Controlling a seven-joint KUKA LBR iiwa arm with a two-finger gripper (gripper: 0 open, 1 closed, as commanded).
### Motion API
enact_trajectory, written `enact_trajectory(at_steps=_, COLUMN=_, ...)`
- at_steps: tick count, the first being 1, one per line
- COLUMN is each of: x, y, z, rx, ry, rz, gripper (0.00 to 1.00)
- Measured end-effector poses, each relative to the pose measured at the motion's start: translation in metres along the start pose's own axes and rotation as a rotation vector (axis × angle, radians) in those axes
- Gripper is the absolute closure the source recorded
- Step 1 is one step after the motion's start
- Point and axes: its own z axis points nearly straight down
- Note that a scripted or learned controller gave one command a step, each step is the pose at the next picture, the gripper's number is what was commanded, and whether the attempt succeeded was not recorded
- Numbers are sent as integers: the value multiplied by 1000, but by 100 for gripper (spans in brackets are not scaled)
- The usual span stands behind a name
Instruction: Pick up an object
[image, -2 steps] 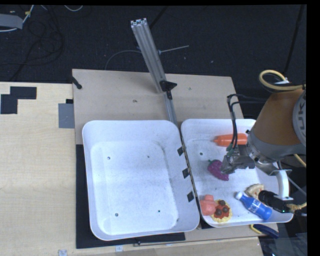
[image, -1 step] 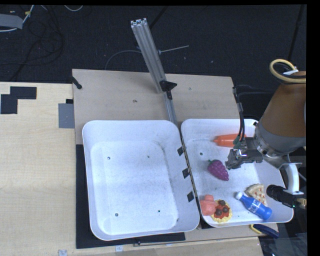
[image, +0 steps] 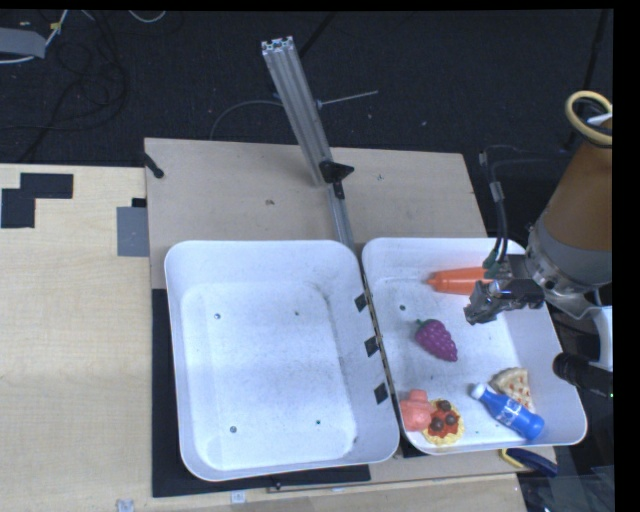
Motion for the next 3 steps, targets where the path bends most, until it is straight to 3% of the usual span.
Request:
enact_trajectory(at_steps=2, x=109, y=47, z=7, rx=5, ry=1, rz=-3, gripper=100)
enact_trajectory(at_steps=3, x=158, y=62, z=28, rx=6, ry=0, rz=-3, gripper=100)
